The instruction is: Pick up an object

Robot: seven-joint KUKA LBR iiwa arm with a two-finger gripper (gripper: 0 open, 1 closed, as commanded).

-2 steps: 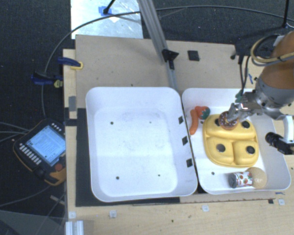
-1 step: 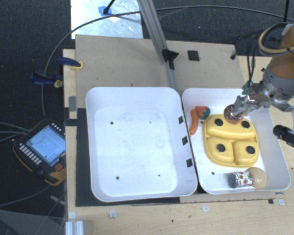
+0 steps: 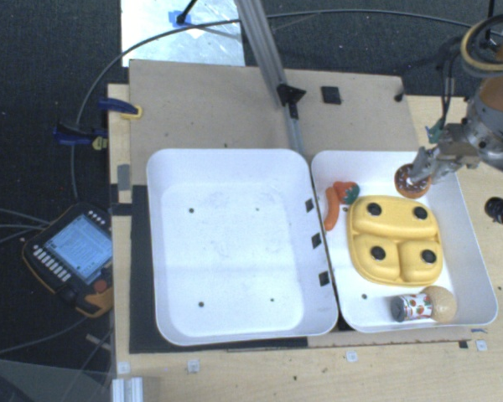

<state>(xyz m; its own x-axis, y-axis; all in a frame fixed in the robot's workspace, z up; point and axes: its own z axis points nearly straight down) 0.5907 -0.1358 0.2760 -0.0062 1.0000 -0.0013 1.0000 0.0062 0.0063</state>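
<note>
**Item 1. Yellow tray** (image 3: pixel 396 239). Moulded, four compartments, dark dots on top. It lies flat in the middle of the right bin (image 3: pixel 478 304) and serves as the landmark for every entry below.

**Item 2. Brown round object** (image 3: pixel 410 183). Small, disc-like, sitting just beyond the tray's far edge, toward the bin's far right corner. Judged the likeliest target, since the arm is over it.

**Item 3. End effector** (image 3: pixel 422 170). On the grey arm entering from the right, directly above item 2 and overlapping it. Whether its fingers stand apart or together cannot be told at this resolution, and nothing is visibly held.

**Item 4. Orange carrot-like toy** (image 3: pixel 332 208). With a green-and-red bit at its far end, just beside the tray's left edge, near the bin wall.

**Item 5. Small can** (image 3: pixel 411 308) and **pale ball** (image 3: pixel 441 303). Touching each other, just nearer the camera than the tray.

**Item 6. Left bin** (image 3: pixel 163 224). Well to the tray's left, on the same surface.

**Handling note.** To pick well, centre over item 2, descend straight, and close low on its rim. The bin's far wall is near, so one finger risks landing on it.
</note>
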